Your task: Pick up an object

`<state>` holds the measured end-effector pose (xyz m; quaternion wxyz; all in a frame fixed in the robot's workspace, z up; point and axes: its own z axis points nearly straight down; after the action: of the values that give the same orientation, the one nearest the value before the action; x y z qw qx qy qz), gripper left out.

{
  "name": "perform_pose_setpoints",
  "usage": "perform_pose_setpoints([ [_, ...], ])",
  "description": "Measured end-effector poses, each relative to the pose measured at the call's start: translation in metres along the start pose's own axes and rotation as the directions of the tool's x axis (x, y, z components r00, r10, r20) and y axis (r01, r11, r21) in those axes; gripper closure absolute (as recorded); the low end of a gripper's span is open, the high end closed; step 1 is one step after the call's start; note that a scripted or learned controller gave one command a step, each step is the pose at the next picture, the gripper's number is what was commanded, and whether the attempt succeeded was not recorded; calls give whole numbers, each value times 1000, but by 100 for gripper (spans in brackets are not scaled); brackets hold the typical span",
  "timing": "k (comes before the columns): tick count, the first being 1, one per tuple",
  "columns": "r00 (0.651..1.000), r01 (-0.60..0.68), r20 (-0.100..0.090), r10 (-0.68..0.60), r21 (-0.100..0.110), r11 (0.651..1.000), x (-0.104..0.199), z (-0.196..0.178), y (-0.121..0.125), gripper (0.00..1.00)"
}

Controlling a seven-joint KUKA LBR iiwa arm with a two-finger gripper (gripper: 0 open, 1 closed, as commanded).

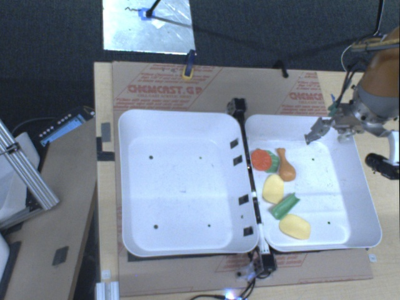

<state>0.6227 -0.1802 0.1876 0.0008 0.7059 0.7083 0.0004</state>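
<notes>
The grey metal hand (317, 133) hangs over the right shallow white plastic bin (350, 186), its grip state unclear; below-left lies an orange plastic drumstick (285, 165).

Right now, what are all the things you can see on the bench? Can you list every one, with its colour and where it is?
Bins: two, white, side by side on the bench.
Tomato toy: one, red with green, right bin, near the divider.
Drumstick toy: one, orange-brown, right bin, beside the tomato toy.
Yellow toy: one, pale yellow, right bin, below the tomato toy.
Green toy: one, green, right bin, between the two yellow pieces.
Lemon-like toy: one, yellow, right bin, nearest the front.
Shiny sheet: one, silver, behind the bench.
Arm: one, grey and orange, over the right bin's far corner.
Gripper: one, dark, above the right bin.
</notes>
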Motion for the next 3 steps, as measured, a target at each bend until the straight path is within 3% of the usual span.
perform_pose_setpoints([
  [1, 1000, 5, -7, -5, 12, 1000, 70, 91, -47, 0],
  [2, 1000, 1, 1, -1, -8, 1000, 64, 71, -40, 100],
  [3, 1000, 10, -3, -10, -9, 1000, 149, -2, -7, 100],
])
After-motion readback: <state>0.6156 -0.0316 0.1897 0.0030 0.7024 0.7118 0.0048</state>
